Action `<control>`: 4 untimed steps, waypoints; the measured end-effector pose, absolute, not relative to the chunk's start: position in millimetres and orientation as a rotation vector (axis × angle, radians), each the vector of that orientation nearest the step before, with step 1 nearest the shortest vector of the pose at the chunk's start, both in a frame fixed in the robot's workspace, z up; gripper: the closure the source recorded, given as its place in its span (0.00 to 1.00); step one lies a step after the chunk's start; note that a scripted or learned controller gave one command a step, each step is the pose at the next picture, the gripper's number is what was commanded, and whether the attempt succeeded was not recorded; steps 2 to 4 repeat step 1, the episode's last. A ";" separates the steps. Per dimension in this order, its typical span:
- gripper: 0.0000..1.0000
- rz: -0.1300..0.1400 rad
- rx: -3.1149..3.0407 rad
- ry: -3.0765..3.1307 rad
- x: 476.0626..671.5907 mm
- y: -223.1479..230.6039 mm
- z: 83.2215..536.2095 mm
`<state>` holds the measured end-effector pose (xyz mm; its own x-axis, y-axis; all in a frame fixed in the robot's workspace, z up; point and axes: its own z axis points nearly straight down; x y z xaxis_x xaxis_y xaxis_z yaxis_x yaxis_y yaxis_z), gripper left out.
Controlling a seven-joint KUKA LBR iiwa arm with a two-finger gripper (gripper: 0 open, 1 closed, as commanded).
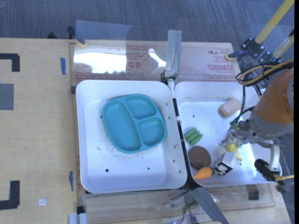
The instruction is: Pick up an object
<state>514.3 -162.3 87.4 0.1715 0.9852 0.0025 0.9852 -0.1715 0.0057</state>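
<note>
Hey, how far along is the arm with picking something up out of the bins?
Nothing looks picked up yet. The gripper is low in the right bin, near the orange piece and brown round item; whether anything sits between its fingers is unclear. The green item and beige piece lie loose. Grasping and lifting remain.

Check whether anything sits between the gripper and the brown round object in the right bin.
Nothing visible does. The gripper is low in the right bin, with bare white floor between it and the brown round object to its left. The orange piece lies just below that path, the green piece above it.
</note>
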 end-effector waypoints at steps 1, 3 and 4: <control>1.00 0.017 2.325 2.104 573.9 -76.1 209.5; 1.00 0.017 2.325 2.104 573.9 -76.1 209.5; 1.00 0.017 2.325 2.104 573.9 -76.1 209.5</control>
